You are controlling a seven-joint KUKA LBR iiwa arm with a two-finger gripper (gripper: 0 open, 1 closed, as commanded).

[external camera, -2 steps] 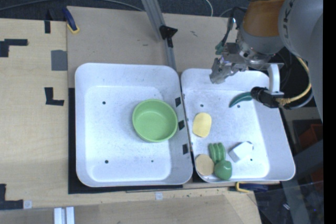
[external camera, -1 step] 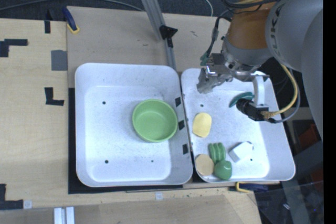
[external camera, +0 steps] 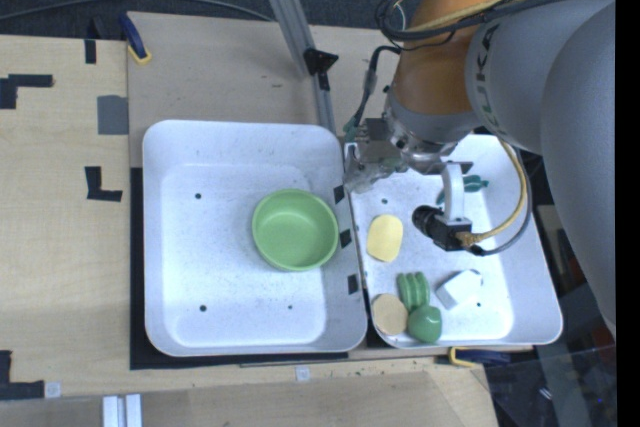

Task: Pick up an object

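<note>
Green bowl [external camera: 294, 230] in speckled white bin [external camera: 180, 215]; pale yellow piece [external camera: 385, 238]; orange-banded grey arm [external camera: 500, 45].

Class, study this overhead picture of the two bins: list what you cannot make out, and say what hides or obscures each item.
1. Gripper in the camera view: whether its fingers are open or shut; the wrist covers them.
2. Right bin, upper part: the arm overhangs its floor there.
3. Small teal thing beside the arm: too small and half hidden to identify.
4. White block: too blurred to name.

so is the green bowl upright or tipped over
Upright: the green bowl sits in the left bin with its round opening facing up, hollow visible.
</note>
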